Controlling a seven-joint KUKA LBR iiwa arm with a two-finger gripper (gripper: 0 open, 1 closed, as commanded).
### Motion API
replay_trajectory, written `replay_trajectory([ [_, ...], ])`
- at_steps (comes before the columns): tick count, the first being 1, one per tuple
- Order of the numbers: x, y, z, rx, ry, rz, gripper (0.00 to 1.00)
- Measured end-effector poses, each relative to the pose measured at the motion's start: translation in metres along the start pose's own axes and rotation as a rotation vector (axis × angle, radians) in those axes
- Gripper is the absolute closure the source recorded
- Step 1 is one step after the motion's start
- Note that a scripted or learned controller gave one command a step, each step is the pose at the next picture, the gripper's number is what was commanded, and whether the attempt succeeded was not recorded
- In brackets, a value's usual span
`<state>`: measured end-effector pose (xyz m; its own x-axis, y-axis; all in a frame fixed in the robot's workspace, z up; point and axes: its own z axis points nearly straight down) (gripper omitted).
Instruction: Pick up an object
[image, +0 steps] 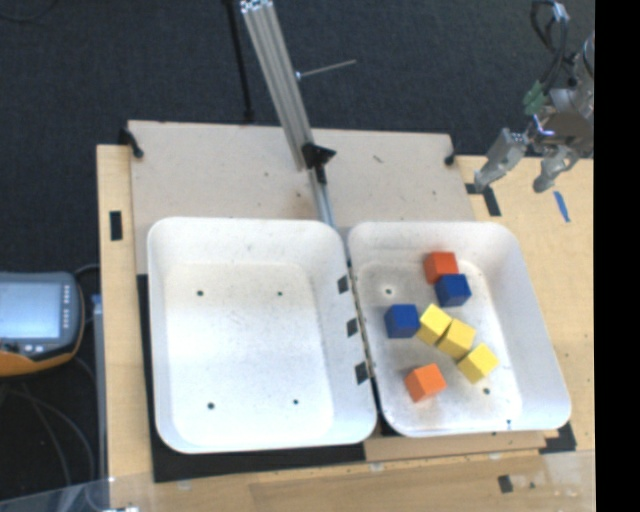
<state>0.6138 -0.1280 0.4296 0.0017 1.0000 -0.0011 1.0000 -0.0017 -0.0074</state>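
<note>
Two fingers spread wide and gripping nothing, the hand (520, 170) hangs beyond the right bin's (535, 300) far corner.

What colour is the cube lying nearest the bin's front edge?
Orange cube, in the right bin; the camera view shows it plainly.

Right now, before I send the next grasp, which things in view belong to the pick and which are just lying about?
Belongs to the pick:
- gripper, open, off beyond the right bin's far corner
- right bin with its cubes: two orange cubes, two blue cubes, three yellow cubes

Just lying about:
- left bin
- aluminium post
- handheld screen unit
</note>
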Motion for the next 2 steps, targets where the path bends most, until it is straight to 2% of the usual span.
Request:
replay_trajectory([
  [1,0.053,0.015,0.083,0.0,0.002,-0.007,0.0],
  [2,0.035,0.04,-0.123,-0.019,-0.002,-0.008,0.0],
])
